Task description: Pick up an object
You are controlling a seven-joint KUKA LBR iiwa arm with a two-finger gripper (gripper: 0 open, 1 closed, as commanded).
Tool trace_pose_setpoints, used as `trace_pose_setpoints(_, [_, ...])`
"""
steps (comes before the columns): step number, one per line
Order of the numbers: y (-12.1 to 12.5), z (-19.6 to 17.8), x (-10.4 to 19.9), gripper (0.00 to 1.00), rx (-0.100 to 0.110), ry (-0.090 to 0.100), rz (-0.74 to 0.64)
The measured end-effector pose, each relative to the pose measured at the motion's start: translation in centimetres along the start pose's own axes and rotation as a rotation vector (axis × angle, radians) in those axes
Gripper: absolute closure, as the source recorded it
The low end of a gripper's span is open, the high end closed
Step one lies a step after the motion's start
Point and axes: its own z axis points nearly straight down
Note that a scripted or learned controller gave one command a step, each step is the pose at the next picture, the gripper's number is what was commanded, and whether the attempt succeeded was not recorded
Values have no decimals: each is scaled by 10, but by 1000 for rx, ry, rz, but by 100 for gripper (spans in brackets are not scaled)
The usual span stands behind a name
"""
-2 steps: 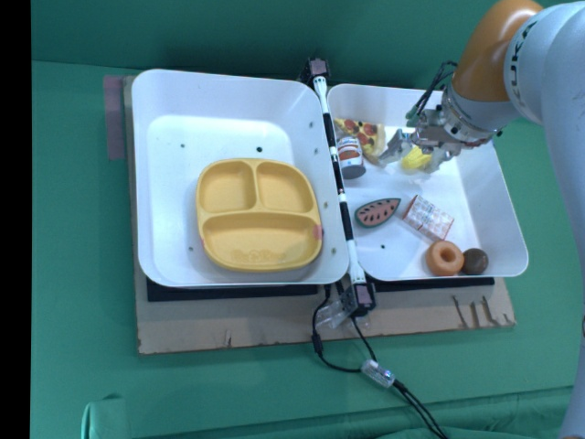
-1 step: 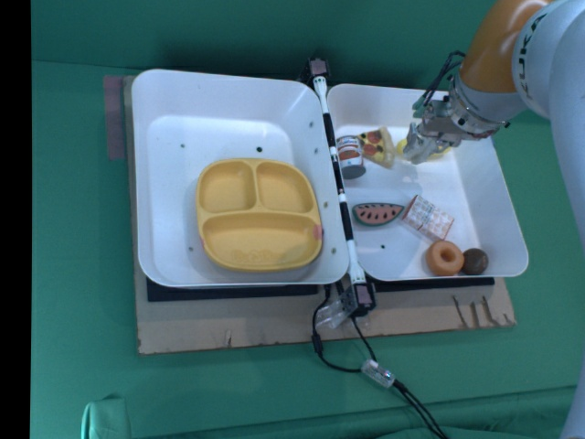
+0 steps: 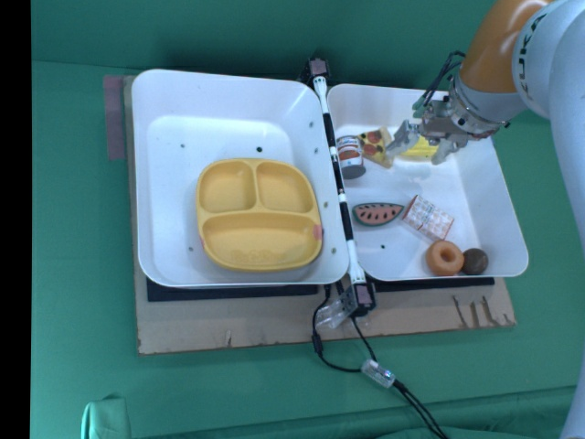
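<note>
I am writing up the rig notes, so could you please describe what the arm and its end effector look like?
The arm is a smooth, rounded light grey with a broad orange band above the wrist and dark lettering on the grey shell. A thin dark cable loops beside the wrist. The end effector is small, metallic grey and blocky, with two short pale fingers.

Bright, even overhead light; soft shadows; mild glare on white bins; slightly soft focus throughout.
</note>
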Motion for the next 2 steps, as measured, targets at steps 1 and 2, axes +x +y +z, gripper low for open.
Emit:
trace_pose_setpoints(1, [3, -16, -3, 100, -15, -4, 6])
trace_pose_setpoints(2, [3, -16, -3, 0, -15, -4, 6])
